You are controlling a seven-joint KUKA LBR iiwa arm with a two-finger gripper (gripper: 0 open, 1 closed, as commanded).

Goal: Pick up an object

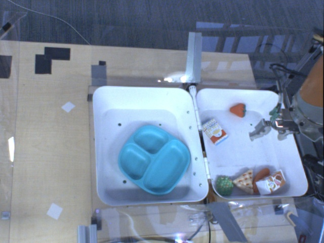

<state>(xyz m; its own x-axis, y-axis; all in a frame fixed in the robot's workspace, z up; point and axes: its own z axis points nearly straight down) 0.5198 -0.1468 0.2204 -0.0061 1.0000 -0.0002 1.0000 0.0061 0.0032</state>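
The right bin (283, 151) holds several small toy foods. A red strawberry (237, 110) lies near its back wall. A small white and orange carton (214, 131) sits by the left wall. Along the front wall lie a green broccoli (224, 185), a pizza slice (244, 181), an orange-red sausage (261, 174) and a second small carton (271, 183). My gripper (258, 130) hangs over the bare middle-right of this bin, open, with nothing between its fingers. It is right of the first carton and below the strawberry.
The left bin (109, 110) holds a blue divided plate (154, 158). A metal divider (199, 135) separates the two bins. An upright metal post (194, 54) stands behind them. Cables and the arm's body (309, 100) crowd the right edge.
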